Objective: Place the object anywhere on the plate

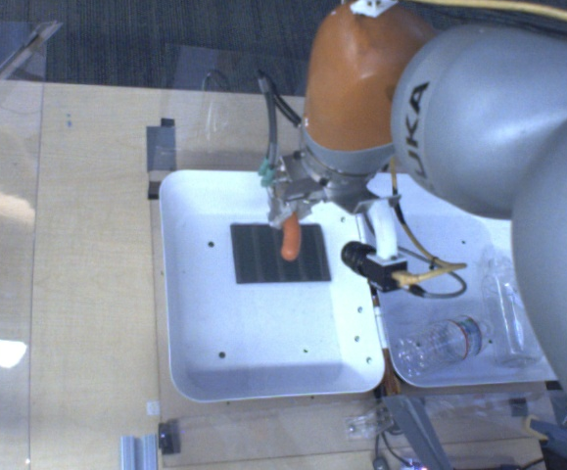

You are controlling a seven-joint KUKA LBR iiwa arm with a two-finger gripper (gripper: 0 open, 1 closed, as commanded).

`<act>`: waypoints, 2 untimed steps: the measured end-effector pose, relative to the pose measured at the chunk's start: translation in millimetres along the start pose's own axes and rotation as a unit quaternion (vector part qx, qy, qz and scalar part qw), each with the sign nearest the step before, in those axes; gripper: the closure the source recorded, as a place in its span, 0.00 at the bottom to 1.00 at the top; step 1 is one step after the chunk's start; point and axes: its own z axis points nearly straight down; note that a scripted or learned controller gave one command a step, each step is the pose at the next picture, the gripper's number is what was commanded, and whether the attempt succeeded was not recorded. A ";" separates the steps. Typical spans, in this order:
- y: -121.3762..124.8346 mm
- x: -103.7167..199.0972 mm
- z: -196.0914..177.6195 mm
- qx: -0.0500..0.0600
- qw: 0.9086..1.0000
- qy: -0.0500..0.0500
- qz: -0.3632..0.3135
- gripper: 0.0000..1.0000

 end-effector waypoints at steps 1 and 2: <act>-47.4 7.9 34.5 0.001 0.999 0.000 -0.039 1.00; -18.4 -106.0 55.2 0.001 0.998 -0.001 -0.060 1.00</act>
